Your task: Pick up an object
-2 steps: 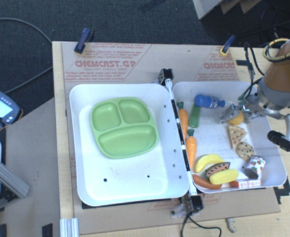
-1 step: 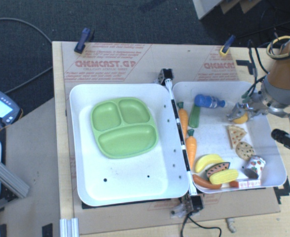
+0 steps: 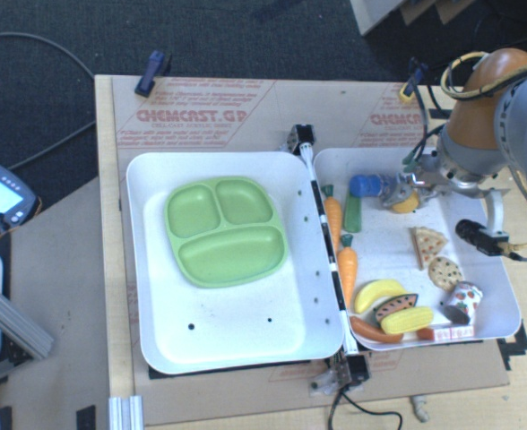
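The right bin holds several toy foods. My gripper is down in the bin's far part, reaching in from the right under the grey and orange arm. A small yellow piece lies right at the gripper's tip, partly covered by it. Just left of the gripper are a blue piece and a dark green piece. I cannot see whether the yellow piece is gripped.
Two carrots lie along the right bin's left wall. A pizza slice, cookie, banana, watermelon slice and corn fill its near half. The left bin holds a green divided plate.
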Tool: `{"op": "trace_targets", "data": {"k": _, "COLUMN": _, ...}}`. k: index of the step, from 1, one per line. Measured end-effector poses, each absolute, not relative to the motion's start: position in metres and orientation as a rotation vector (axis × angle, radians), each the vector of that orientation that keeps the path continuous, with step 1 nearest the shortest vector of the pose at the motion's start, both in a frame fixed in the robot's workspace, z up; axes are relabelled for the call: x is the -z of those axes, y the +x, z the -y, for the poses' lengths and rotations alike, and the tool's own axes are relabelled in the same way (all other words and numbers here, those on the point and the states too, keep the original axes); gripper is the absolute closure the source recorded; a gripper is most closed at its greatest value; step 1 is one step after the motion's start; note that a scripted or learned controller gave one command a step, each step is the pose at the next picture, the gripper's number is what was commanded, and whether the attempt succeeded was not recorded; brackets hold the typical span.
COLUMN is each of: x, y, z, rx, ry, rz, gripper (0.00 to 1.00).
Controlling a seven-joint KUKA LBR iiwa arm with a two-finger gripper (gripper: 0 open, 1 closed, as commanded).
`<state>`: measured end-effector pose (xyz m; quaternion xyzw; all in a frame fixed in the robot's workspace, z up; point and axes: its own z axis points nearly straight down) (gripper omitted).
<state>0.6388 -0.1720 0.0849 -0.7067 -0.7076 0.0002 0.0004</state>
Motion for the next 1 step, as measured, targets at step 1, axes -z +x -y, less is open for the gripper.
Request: {"op": "trace_targets", "data": {"k": 1, "x": -0.0847, "y": 0.6601, "z": 0.1102, "rx": -0.041, "ry": -2.203, "rz": 2.204, "gripper": 1.0}}
